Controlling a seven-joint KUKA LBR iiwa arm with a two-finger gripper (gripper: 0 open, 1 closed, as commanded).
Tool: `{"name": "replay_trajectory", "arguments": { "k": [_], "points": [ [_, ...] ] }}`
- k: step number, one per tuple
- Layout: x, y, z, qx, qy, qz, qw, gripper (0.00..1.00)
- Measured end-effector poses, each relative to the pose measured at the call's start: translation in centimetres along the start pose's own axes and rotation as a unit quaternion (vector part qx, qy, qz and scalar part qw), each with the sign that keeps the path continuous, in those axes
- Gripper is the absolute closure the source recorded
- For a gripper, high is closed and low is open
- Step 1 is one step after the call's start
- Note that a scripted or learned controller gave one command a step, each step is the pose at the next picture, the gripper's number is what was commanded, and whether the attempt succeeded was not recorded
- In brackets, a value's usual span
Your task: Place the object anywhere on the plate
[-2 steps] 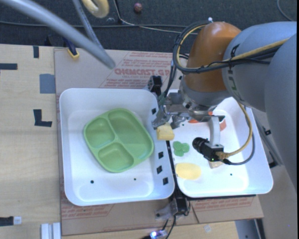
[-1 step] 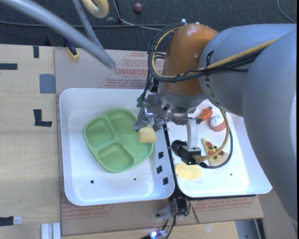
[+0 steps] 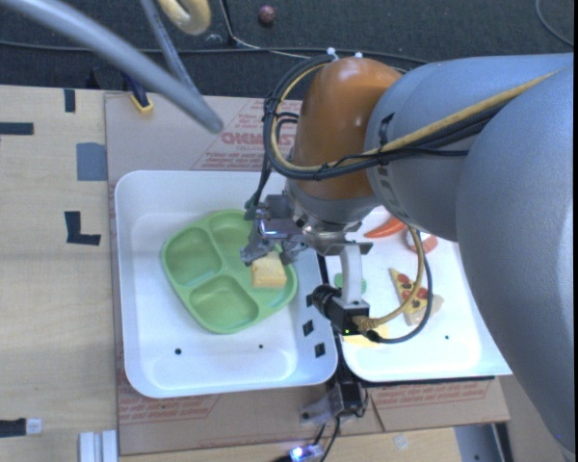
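Observation:
A green divided plate (image 3: 207,258) lies in the left white bin (image 3: 135,287). A small tan block, like a piece of bread or cheese (image 3: 268,274), is at the plate's right rim, over its right-hand compartment. My gripper (image 3: 270,246) hangs directly above the block, its metal tip touching or nearly touching the block's top. The big orange-banded wrist hides the grip itself. Whether the block rests on the plate or hangs just above it is unclear.
The right bin (image 3: 433,354) holds a toy pizza slice (image 3: 410,296), a red-orange piece (image 3: 385,227) and a green piece (image 3: 352,282), partly covered by the arm. A yellow cable loops over that bin. A grey pole crosses the top left.

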State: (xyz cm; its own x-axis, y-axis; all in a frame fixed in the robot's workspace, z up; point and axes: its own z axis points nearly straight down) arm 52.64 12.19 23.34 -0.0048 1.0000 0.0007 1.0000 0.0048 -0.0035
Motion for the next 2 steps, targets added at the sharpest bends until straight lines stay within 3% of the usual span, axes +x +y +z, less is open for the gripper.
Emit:
{"name": "replay_trajectory", "arguments": {
  "k": [1,2],
  "points": [
    [0.34,0.65,0.22,-0.001,-0.001,0.001,1.0,1.0],
    [0.3,0.63,0.22,0.0,-0.001,0.002,1.0,0.0]
  ]
}}
